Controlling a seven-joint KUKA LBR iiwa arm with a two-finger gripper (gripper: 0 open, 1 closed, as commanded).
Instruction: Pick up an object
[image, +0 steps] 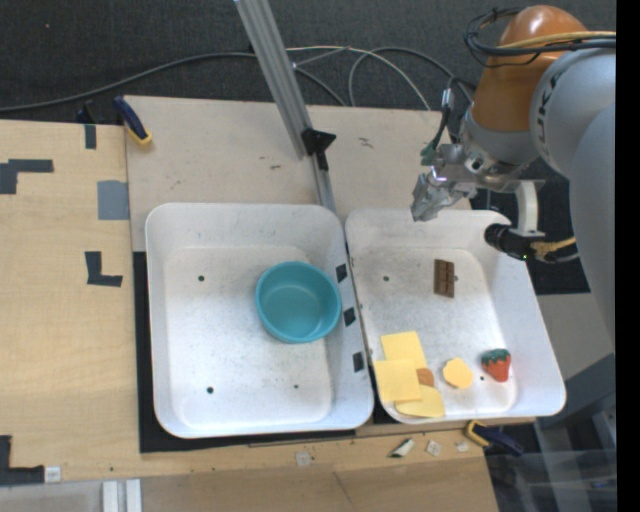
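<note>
Nearest edge: plywood bench (60, 330). Right bin (520, 310) holds yellow slices (405, 375), a strawberry (496, 365) and a brown block (444, 278); left bin (180, 330) – a teal bowl (297, 301). Gripper (432, 203) hangs over the right bin's far rim; finger state – cannot tell. Beyond: dark floor, cables.

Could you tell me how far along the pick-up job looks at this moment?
Nothing looks picked yet. The gripper hangs over the far rim of the right bin, with nothing visibly in it. Left to do: descend and grasp something, such as the brown block, strawberry or yellow slices. The teal bowl sits in the left bin.
</note>
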